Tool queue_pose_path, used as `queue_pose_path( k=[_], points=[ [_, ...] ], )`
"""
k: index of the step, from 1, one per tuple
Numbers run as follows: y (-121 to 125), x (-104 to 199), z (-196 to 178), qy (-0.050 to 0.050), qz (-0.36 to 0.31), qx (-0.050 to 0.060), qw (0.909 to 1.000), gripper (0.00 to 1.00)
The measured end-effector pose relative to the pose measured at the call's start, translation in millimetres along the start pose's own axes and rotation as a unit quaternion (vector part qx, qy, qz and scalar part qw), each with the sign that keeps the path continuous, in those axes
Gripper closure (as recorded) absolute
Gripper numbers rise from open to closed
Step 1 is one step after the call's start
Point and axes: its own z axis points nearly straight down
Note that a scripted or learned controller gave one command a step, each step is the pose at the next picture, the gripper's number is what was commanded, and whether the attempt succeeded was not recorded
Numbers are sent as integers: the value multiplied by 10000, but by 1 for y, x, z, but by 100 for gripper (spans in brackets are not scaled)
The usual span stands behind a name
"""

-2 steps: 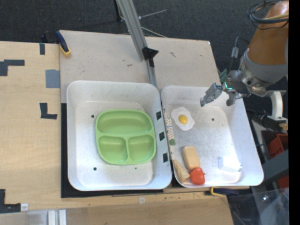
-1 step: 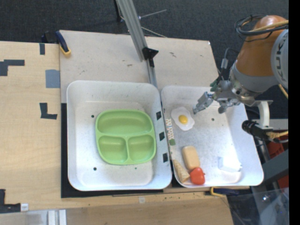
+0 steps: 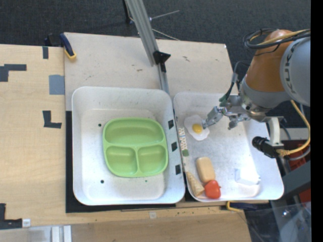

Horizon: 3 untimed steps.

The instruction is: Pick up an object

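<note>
**Gripper poised beside the fried egg in the right bin**

The gripper (image 3: 218,116) hangs low over the right bin (image 3: 262,188), one finger reaching toward the toy fried egg (image 3: 196,128) near the bin's upper left corner. Whether the fingers are spread or pressed together I cannot tell at this slant.

To do the step well, the fingers likely need to straddle the egg's edge and come down squarely; it looks flat and thin, so a glancing approach would probably just push it toward the bin wall.

The egg lies just beside the nearer fingertip, to its lower left, not between the fingers. A bread-like block (image 3: 205,168) and a red tomato (image 3: 212,189) sit well apart, near the bin's lower edge. The green divided plate (image 3: 135,146) rests in the left bin (image 3: 86,135).
</note>
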Motion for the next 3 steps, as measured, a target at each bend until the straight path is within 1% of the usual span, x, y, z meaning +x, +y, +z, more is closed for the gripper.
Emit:
queue_pose_path(
  k=[1,2,3],
  points=[
    [-2,10,50,5,-1,3,10000,0],
    [-1,10,37,3,-7,-16,10000,100],
    [0,12,-26,-1,-2,-56,10000,100]
  ],
)
